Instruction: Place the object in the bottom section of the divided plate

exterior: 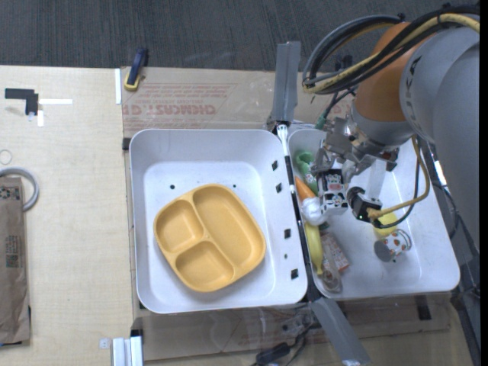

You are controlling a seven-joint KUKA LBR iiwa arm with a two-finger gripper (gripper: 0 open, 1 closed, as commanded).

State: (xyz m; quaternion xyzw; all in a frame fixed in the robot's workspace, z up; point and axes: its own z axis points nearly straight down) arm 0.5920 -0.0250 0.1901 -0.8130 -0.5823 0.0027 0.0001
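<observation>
Reaching in from the upper right: grey arm (450, 67), bulky and bent downward, orange band (385, 59) just above the wrist, black and yellow cables (358, 40) looping over it. Wrist tipped down over the upper left part of the right bin (435, 273), with the jaws low among the things there, close to that bin's left wall. Cannot tell whether spread or pressed together, nor whether pinching anything; too much dark hardware and clutter around them. Lying along the left wall of the right bin, from top to bottom: a green piece (304, 160), an orange piece (305, 186), a white piece (313, 210), a long yellow piece (313, 244) and a flat packet (336, 259). Farther right in the same bin, a small yellow item (386, 219) and just below it a white item with red spots (393, 244). Cannot tell which of these counts as the object; all in the right bin, none on the plate. In the left bin (152, 158), near its middle, the yellow plate (210, 237), turned at a slant, with three sections and its bottom section towards the bin's lower edge. On the tabletop (69, 227), well apart from the bins: a brown bag (11, 265) at the left edge and a blue-and-yellow tool (136, 69) beyond the left bin's upper corner.
</observation>
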